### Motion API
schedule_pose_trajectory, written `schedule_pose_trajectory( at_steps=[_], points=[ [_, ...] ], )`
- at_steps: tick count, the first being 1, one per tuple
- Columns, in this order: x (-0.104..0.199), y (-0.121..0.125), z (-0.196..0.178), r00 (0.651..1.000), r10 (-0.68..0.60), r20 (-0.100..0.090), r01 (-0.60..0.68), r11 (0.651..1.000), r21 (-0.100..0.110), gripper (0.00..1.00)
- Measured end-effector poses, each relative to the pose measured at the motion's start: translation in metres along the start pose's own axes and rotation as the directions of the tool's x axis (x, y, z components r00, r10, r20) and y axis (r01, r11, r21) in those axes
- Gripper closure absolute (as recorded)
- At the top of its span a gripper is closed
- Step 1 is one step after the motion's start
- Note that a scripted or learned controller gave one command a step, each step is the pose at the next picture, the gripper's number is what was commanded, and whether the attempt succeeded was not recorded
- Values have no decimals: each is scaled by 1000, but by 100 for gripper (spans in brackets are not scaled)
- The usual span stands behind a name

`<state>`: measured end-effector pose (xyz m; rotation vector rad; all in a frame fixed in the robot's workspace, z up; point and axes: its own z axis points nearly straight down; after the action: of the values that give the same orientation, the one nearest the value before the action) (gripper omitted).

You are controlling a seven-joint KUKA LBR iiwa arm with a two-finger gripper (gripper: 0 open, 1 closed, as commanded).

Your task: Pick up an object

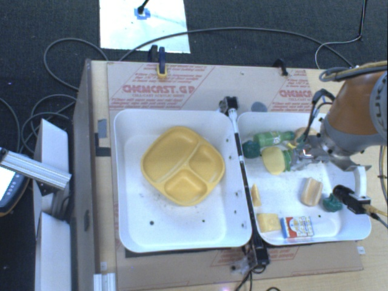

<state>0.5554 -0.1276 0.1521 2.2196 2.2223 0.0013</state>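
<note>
Nearest us a small carton (297, 227) lies in the right bin (357, 226); our claw (298, 158) touches a yellow object (274, 160), grip unclear; left bin (130, 223) holds a yellow tray (182, 165).

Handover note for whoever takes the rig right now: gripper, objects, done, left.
Gripper: low in the right bin, beside the yellow round object; finger state unreadable, no grasp visible.
Right bin also holds a green bottle, tan block, yellow slice, small box, teal piece.
Left bin: yellow divided plate.
Done: arm is down among the objects.
Left: grasp and lift one.
</note>
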Motion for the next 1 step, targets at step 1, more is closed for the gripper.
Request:
schedule_pose_trajectory(
  at_steps=[1],
  points=[
    [-27,-51,-39,1000,1,0,-1,1000,0,100]
  ],
)
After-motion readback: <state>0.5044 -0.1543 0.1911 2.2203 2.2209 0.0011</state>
